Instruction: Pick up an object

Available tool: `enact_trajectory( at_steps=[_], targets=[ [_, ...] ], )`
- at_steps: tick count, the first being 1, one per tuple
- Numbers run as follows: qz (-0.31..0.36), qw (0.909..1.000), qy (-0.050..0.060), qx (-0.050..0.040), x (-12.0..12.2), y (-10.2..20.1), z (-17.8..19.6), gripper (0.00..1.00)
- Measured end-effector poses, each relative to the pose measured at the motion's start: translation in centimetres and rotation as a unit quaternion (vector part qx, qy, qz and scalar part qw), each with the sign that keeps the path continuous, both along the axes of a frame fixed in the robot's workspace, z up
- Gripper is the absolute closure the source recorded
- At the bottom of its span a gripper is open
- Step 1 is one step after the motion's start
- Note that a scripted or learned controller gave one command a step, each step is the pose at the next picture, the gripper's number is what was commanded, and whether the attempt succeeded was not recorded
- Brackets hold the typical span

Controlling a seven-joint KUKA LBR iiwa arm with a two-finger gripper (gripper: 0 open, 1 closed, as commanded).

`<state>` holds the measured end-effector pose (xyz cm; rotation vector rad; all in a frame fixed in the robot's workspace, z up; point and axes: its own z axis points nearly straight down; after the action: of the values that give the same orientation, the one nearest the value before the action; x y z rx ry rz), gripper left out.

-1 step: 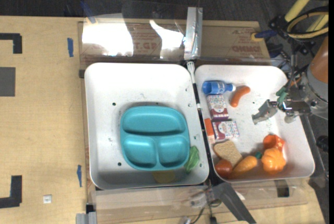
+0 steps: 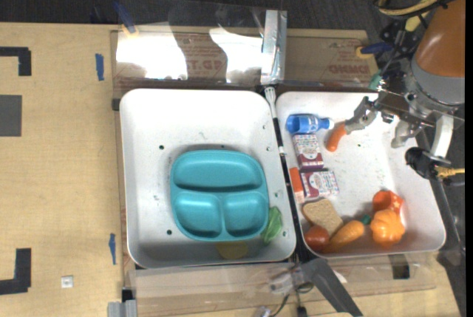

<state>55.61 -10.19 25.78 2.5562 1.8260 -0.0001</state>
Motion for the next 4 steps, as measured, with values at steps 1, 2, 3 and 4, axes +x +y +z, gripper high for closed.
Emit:
enact_trajectory(
  at_steps=[1,2,3,4],
  targets=[
    [0.036,0.9993,0.007,0.0011,5.0,-3.1,-11.3,0.0],
    [0.134,0.9909,0.002,0.001,3.2,-5.9,-16.5,0.0],
    [0.11,0.9939,0.004,0.0007,9.7,-7.5,-17.3,0.0],
    [0.122,0.9924,0.014,0.0016,10.5,-7.5,-17.3,0.0]
  ],
)
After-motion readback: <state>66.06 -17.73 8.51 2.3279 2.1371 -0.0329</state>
